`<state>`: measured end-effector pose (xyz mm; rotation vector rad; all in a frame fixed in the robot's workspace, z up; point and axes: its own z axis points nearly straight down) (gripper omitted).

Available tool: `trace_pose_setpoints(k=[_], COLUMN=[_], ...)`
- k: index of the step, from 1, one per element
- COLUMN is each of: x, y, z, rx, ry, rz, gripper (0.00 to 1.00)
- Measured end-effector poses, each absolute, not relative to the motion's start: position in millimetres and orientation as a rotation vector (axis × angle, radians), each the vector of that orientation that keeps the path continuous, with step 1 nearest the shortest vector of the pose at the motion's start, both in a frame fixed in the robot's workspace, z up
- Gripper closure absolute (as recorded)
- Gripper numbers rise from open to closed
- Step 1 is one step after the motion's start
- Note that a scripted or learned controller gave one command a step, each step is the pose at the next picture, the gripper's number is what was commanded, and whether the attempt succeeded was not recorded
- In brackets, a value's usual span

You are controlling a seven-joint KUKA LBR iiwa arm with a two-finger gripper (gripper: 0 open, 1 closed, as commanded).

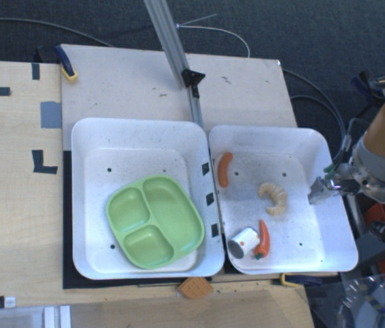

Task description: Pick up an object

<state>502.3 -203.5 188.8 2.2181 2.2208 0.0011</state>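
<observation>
The right bin [315, 142] holds an orange sausage [224, 169] near its left wall, a beige croissant [274, 198] in the middle, and a white cup [243, 241] lying on its side beside a red chili [263, 239] at the front. My gripper [323, 186] hangs over the bin's right edge, to the right of the croissant and apart from it. Nothing shows in its grasp. A green divided plate [155, 221] lies in the left bin [90, 142].
A slanted metal pole [172, 39] runs down to the seam between the bins. A brown waffle-like piece [194, 288] lies on the bench in front of the bins. A blue and yellow clamp [66, 63] sits at the back left. Cables trail at the right.
</observation>
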Motion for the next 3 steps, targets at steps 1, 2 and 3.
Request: trace_pose_setpoints(k=[1, 2, 3], x=[507.7, 517.5, 530.8], y=[-193.5, -141.6, -95.9], z=[242.4, 250.2, 241.8], rx=[2.215, 2.214, 2.217], ry=[2.222, 2.230, 2.230], rz=[0.003, 0.002, -0.001], gripper=[1.00, 1.00, 1.00])
